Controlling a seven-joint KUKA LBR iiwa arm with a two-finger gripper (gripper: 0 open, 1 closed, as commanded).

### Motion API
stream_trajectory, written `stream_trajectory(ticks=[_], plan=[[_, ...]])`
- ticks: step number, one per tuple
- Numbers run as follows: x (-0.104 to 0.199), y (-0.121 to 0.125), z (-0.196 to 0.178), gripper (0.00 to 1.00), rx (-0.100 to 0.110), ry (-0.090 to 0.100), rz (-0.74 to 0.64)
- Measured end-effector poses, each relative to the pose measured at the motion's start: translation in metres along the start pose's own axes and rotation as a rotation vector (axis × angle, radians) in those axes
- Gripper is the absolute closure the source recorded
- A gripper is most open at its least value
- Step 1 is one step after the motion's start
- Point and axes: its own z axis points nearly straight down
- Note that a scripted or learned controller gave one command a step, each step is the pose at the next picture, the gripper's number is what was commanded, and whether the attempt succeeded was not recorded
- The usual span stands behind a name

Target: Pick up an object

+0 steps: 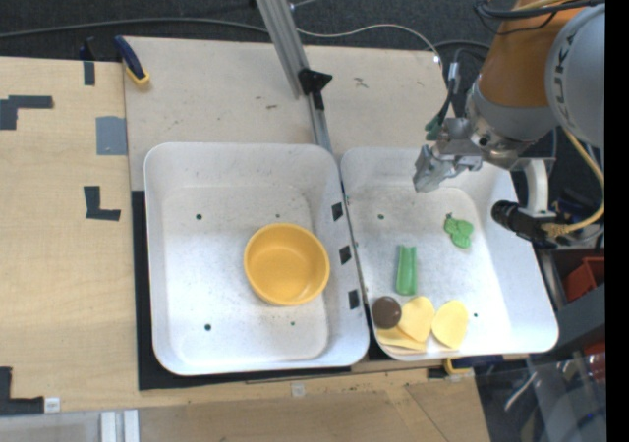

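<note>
The right bin (511, 263) holds a small green lumpy toy (458, 230), a green stick-shaped piece (406, 269), a brown round piece (386, 311) and yellow flat pieces (433, 322) near its front edge. A yellow bowl (286, 263) sits in the left bin (187, 234). My gripper (432, 173) hangs over the back part of the right bin, up and to the left of the green lumpy toy and apart from it. I see nothing held in the gripper.
A slanted grey metal pole (280, 18) crosses the bench behind the bins and ends near the divider between them. A blue and yellow tool (131, 59) lies at the back left. Cables run along the bench's far edge.
</note>
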Motion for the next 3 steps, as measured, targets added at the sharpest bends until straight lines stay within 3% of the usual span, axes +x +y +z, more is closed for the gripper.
stream_trajectory(ticks=[1,3], plan=[[0.057,0.015,-0.006,1.0,-0.001,0.001,-0.001],[0.165,0.042,0.02,1.0,0.001,-0.001,0.0]])
